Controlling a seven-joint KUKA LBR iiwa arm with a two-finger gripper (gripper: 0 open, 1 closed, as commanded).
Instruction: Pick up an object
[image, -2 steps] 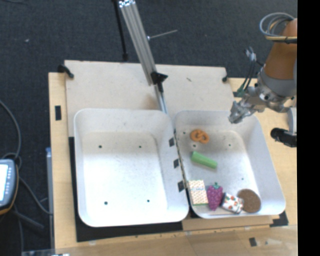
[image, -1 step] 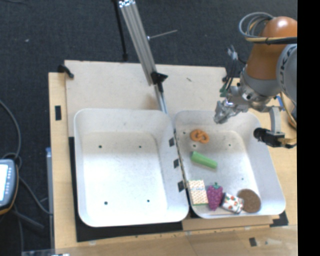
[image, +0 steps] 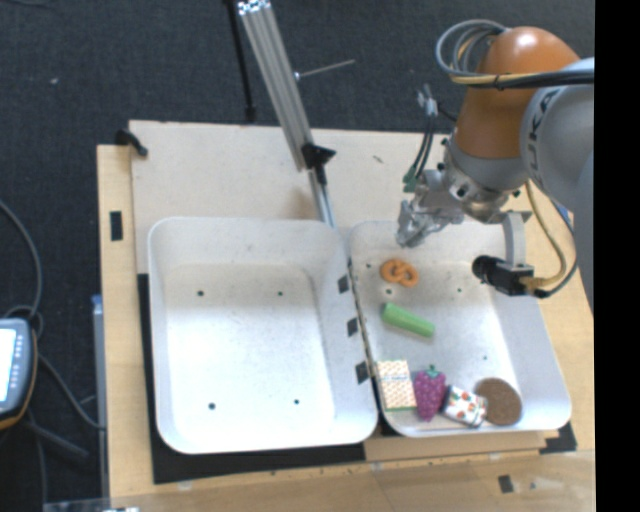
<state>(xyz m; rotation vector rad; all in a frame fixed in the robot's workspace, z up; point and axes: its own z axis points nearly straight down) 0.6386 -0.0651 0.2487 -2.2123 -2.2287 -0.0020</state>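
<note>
My gripper (image: 410, 234) hangs over the far left corner of the right bin (image: 520, 330), just above and behind an orange pretzel-shaped piece (image: 399, 272). Nothing shows between its tips. A green block (image: 407, 320) lies mid-bin. Along the near edge sit a pale patterned box (image: 394, 384), a purple berry-like toy (image: 430, 391), a small red-and-white piece (image: 464, 405) and a brown disc (image: 498, 400).
The left bin (image: 170, 300) stands beside the right one, sharing a divider with black clips (image: 352, 325). A slanted metal pole (image: 285, 100) rises behind the bins. A black fitting (image: 500, 274) hangs off the arm over the right bin's far right side.
</note>
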